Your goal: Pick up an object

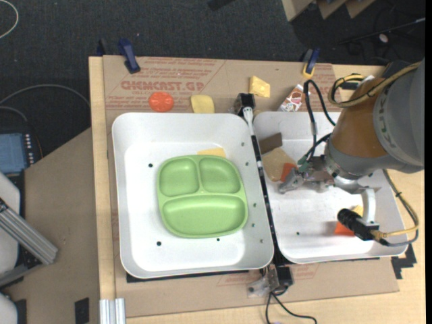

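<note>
My gripper (293, 179) reaches leftward over the left part of the right bin (317, 248). A small red-orange piece (289, 171) lies right at its tip; whether it is held is unclear. Just beyond the tip lie a tan piece (275, 160) and a brown block (270, 142) near the bin's far left corner. An orange object (344, 228) with a yellow bit (358, 211) beside it sits at the bin's near right, under the arm's black cable fitting. The grey wrist with its orange band (358, 137) covers the bin's right side.
The left bin (135, 201) holds a green divided plate (201, 196) with a pale yellow piece (211, 152) behind it. On the board behind the bins lie an orange disc (160, 101), a yellow lump (202, 104), a yellow wedge (259, 86) and a packet (291, 100). Cables hang by the wrist.
</note>
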{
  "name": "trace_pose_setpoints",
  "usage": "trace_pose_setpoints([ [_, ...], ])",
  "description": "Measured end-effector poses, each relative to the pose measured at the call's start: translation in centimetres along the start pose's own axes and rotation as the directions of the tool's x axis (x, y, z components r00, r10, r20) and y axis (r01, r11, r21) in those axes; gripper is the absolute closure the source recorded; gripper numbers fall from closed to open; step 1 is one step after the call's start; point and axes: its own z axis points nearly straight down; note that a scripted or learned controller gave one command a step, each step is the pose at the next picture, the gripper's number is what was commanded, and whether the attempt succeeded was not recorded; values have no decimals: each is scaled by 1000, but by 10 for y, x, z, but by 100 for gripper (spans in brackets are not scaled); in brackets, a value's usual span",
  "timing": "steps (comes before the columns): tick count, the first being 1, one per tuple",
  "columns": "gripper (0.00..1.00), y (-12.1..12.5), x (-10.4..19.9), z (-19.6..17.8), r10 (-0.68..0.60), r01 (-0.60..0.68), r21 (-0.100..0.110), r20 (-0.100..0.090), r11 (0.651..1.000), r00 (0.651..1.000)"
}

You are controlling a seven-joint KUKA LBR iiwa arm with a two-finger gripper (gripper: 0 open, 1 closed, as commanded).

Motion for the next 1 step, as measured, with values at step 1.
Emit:
trace_pose_setpoints([
  [1, 0, -78, -67, -3, 1, -1, 1, 0, 1000, 1000],
])
